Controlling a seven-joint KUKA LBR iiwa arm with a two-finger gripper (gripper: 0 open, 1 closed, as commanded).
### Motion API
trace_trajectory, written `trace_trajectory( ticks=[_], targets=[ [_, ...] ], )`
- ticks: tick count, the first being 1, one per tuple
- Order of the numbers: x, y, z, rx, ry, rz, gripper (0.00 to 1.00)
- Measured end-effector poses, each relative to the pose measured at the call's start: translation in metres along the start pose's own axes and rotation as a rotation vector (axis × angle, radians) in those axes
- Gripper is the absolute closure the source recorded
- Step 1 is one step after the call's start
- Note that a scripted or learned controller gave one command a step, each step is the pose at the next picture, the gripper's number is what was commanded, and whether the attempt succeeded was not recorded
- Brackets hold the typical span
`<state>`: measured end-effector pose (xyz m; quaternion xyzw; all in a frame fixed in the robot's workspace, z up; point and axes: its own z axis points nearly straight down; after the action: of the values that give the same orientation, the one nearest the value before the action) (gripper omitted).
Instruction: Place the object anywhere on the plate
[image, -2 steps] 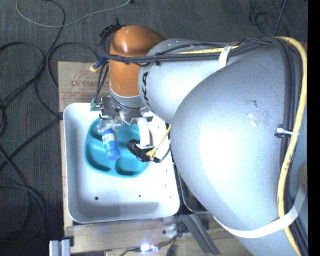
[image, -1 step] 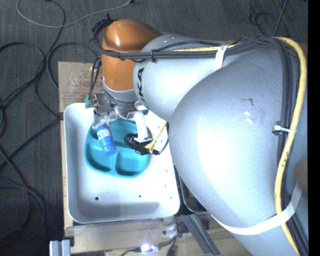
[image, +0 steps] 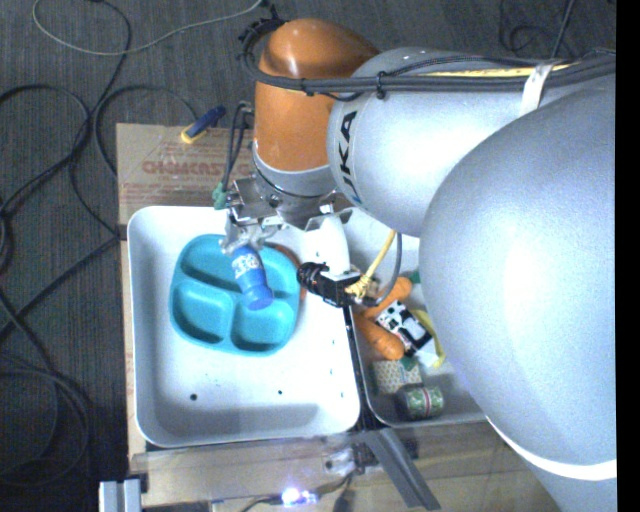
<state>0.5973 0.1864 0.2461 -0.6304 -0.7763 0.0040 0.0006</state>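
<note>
A blue divided plate (image: 210, 295) lies in the left white bin (image: 165, 400). A small blue bottle with a white label (image: 250, 278) hangs tilted over the plate's right compartments, its upper end between the fingers of my gripper (image: 243, 243). The gripper reaches down from the grey wrist under the orange band, over the plate's far right part.
The right bin (image: 400, 415) holds an orange carrot-like toy (image: 385, 340), a black-and-white patterned object (image: 405, 325), a green can (image: 422, 400) and other small items. A cardboard sheet (image: 165, 170) with a blue-and-yellow tool (image: 203, 123) lies behind the left bin. The arm covers most of the right side.
</note>
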Motion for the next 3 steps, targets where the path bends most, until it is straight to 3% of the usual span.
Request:
trace_trajectory(
  ticks=[1,2,3],
  targets=[
    [-0.003,-0.011,-0.033,-0.001,-0.002,-0.063,1.00],
    [0.035,0.017,0.051,0.002,0.000,-0.059,1.00],
    [0.045,-0.016,0.034,0.002,0.002,0.062,1.00]
  ],
)
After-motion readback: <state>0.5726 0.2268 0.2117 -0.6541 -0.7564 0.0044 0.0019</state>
